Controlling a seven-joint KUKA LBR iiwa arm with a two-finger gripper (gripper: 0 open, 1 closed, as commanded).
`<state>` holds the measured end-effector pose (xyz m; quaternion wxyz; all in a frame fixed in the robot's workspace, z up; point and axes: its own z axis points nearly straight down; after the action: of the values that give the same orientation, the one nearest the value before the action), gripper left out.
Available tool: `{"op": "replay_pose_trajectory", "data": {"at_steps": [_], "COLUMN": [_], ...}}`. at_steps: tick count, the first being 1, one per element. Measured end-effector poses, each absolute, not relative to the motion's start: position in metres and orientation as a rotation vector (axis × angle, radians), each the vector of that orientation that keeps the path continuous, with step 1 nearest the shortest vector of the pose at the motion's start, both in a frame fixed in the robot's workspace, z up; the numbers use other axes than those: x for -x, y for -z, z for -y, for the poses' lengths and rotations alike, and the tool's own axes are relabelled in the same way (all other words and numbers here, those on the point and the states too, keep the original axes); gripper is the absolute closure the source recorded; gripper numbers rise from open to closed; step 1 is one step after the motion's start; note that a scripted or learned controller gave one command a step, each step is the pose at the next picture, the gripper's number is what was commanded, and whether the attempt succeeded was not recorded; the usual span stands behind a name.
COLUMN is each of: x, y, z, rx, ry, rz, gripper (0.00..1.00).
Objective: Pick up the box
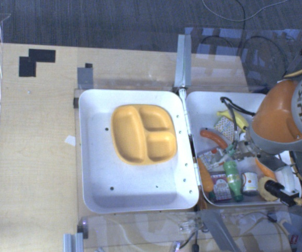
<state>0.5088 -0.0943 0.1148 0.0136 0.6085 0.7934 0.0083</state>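
Two shallow white bins sit side by side on the pale wooden desk (40,156). The left bin (95,188) holds one thing: a yellow divided tray (143,134) with three compartments, lying flat near the bin's middle. The right bin (195,106) is crowded. I count one green bottle (233,180) lying lengthwise, one small box (220,188) with a printed label just to the bottle's left near the bin's front edge, one red sausage-shaped piece (214,137), one yellow banana (238,119) toward the back, one orange carrot-like piece (206,179) along the left wall, a small can (250,182) to the right of the bottle, and a speckled packet (225,125) beside the banana.

The grey arm with its orange band (277,117) leans in over the right bin from the right. The gripper (233,152) hangs low among the clutter, just above the top end of the green bottle and behind the box. From here I cannot tell how it is set, and nothing is plainly caught in it. The box lies flat on the bin floor.
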Motion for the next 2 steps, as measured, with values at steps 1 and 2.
{"op": "replay_pose_trajectory", "data": {"at_steps": [1, 2], "x": [-0.498, -0.548], "y": [-0.096, -0.094], "z": [0.121, 0.086], "rx": [-2.044, -2.121], "ry": [-0.033, -0.023], "rz": [-2.361, -2.291], "gripper": [0.0, 0.0]}}
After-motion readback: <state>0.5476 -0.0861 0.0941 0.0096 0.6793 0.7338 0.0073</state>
